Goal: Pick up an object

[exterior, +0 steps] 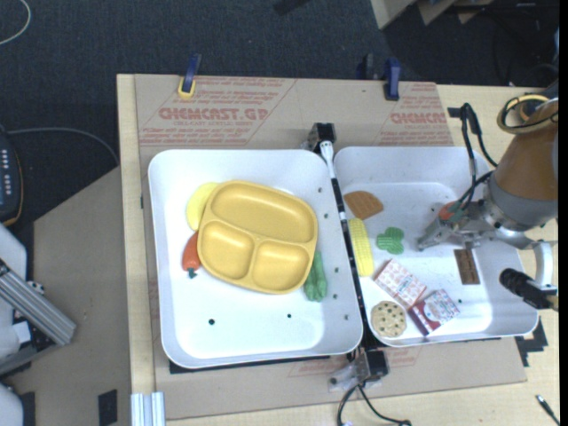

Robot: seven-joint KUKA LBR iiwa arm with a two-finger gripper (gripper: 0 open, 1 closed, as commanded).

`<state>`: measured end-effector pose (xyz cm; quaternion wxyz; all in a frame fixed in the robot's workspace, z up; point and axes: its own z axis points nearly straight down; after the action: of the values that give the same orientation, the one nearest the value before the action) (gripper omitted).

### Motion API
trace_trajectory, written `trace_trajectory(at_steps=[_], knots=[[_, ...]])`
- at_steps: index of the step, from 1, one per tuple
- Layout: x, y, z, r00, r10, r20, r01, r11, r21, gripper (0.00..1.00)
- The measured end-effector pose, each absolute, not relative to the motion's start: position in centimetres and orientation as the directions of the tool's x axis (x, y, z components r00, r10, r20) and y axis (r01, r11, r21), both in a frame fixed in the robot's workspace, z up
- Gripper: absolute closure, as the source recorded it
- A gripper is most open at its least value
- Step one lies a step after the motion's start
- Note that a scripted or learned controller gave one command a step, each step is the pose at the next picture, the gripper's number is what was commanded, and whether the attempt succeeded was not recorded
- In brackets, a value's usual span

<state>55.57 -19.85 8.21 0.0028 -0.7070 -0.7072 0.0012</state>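
Green toy broccoli [390, 239] sits in the right bin [417, 171], just to my gripper's [430, 235] left, near but apart — corn cob [360, 246] beyond it. I cannot tell my grip state; nothing visibly held.

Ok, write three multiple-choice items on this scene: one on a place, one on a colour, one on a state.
1. Where is the yellow divided tray?
A. left bin
B. right bin
C. on the bench outside the bins

2. What colour is the toy beside the corn cob?
A. blue
B. green
C. black

3. How does the tray lie?
A. upside down
B. on edge
C. flat, compartments up

Answers: 1 A, it lies in the left bin. 2 B, the small toy is green. 3 C, its three hollows face up.
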Motion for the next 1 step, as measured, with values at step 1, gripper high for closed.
trace_trajectory(at_steps=[1], knots=[[55.75,-19.95,9.56,0.000,1.000,-0.001,1.000,0.000,0.001,1.00]])
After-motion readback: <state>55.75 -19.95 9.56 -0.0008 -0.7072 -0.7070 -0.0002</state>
